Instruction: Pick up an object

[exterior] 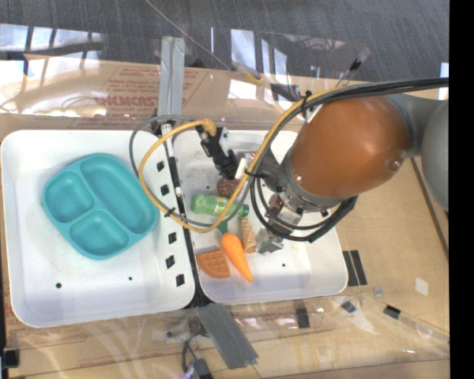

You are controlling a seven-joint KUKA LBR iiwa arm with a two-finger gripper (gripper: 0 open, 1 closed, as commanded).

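The big grey arm [355, 144] with its round orange band comes in from the right side of the table [426, 235] and hangs over the right white bin [316, 271], hiding much of it. The left white bin [31, 290] sits just beside the right one, and a blue plate [99, 204] with three sections lies in its middle. Behind both bins, along the far edge of the table, lies a flat brown cardboard sheet [126, 89] with faint red letters that are too washed out to read. Yellow and black cables [162, 144] loop over the place where the two bins meet. The gripper [267, 239] points down into the right bin, and I cannot tell how it is set. Near the left wall of the right bin are small toys: a green bottle [209, 205], an orange carrot [235, 257] just beside the gripper, an orange waffle piece [214, 263] near the front edge, and a small brown thing [226, 186].
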